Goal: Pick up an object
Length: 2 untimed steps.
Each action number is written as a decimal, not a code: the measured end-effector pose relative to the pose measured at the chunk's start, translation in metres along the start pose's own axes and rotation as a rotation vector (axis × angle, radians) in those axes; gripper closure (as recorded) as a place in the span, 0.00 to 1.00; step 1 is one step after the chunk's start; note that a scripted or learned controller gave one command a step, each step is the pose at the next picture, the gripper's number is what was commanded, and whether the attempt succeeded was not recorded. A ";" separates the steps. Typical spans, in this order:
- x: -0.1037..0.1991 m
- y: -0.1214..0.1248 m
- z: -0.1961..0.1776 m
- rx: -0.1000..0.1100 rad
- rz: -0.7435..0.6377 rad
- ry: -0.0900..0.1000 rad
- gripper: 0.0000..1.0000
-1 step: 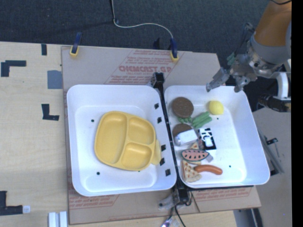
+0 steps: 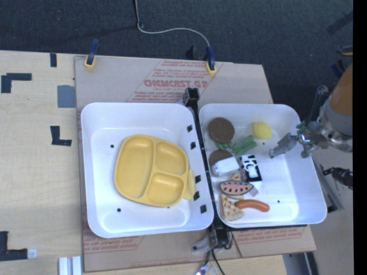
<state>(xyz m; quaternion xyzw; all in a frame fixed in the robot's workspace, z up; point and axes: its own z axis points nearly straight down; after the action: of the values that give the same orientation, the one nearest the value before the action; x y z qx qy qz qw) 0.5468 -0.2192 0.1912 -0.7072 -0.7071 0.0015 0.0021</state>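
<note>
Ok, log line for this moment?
arm: over right bin edge | gripper: above bin, nothing held | toys: clustered left side | yellow tray: left bin

Free room and obstacles around the yellow ball (image 2: 262, 130)

Right of and below the yellow ball, the right bin (image 2: 309, 208) floor is lying bare. Left of the ball, a brown disc (image 2: 221, 129), a green piece (image 2: 245, 144) and a sausage (image 2: 252, 205) are crowding together, blocking passage there.
</note>
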 end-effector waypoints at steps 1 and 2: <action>0.055 0.047 0.107 -0.009 -0.004 -0.002 0.00; 0.127 0.109 0.106 -0.006 -0.005 -0.002 0.00</action>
<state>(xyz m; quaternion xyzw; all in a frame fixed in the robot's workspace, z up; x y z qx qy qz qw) 0.6556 -0.0921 0.0845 -0.7053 -0.7089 0.0001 -0.0008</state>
